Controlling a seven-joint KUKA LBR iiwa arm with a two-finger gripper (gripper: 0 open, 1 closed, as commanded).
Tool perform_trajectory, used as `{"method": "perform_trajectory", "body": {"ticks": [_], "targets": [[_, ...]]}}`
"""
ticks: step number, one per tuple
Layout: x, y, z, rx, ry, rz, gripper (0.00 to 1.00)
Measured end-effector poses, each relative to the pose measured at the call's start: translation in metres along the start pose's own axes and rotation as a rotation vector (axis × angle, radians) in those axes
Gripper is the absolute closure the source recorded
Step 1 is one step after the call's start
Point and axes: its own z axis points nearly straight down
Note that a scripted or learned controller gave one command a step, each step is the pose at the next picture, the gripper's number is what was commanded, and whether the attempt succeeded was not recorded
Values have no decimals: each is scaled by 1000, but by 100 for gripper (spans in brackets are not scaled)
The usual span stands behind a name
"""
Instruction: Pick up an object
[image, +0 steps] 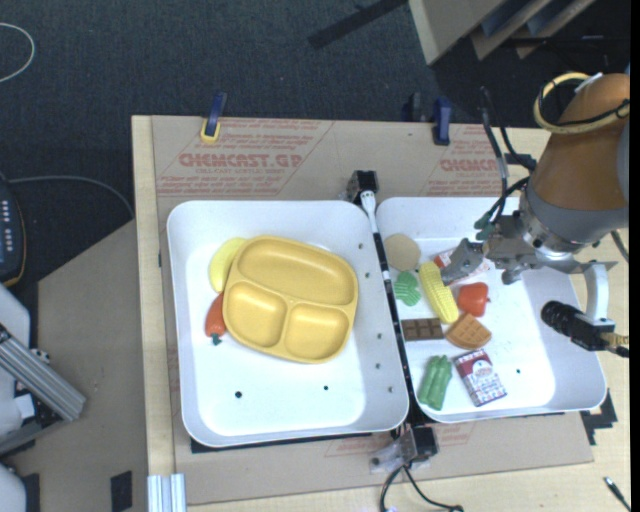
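The gripper (466, 262) hangs low over the right bin (560, 385), its finger state impossible to tell. A toy corn cob (437, 290) lies just below and left of it, long axis running toward the bin's back.

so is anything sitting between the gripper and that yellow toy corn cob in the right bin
Nothing visible does. The gripper hangs just right of the yellow toy corn cob, with bare white bin floor between them. A red toy pepper lies just below that gap.

yellow tray (290, 297), white bins (190, 330), red tomato (473, 297)
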Motion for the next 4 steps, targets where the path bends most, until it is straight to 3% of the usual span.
{"method": "perform_trajectory", "body": {"ticks": [1, 3, 4], "targets": [[0, 3, -8, -14, -1, -3, 0], [-1, 15, 113, -9, 0, -3, 0], [-1, 15, 121, -13, 0, -1, 0]]}}
